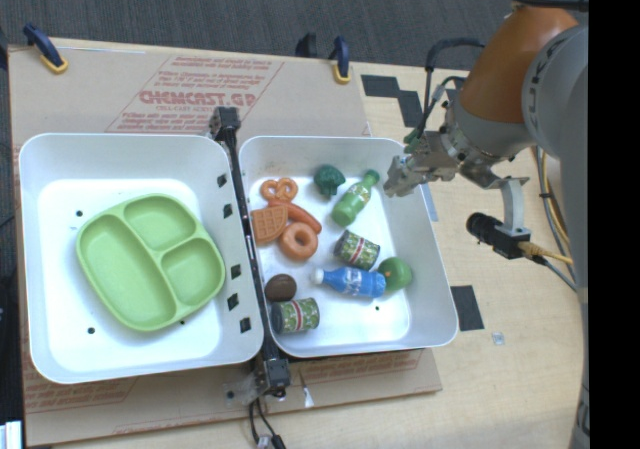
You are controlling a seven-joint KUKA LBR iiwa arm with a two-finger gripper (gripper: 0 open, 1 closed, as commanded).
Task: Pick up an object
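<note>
The right bin (425, 237) holds several small items. Among them are a pretzel (280, 189), an orange waffle (268, 225), a donut (299, 241), a dark green lump (329, 179) and a green bottle (352, 201). Nearer the front lie a small can (357, 250), a blue-labelled bottle (352, 283), a green ball (397, 273), a brown ball (281, 287) and a green can (295, 315). My gripper (403, 178) hangs over the bin's far right rim, just right of the green bottle's cap, with nothing seen in it.
The left bin (40, 237) holds a light green divided plate (150, 259). A black divider (238, 227) runs between the bins. Brown cardboard (200, 92) lies behind them, with blue clamps (341, 57) at the bench's far edge.
</note>
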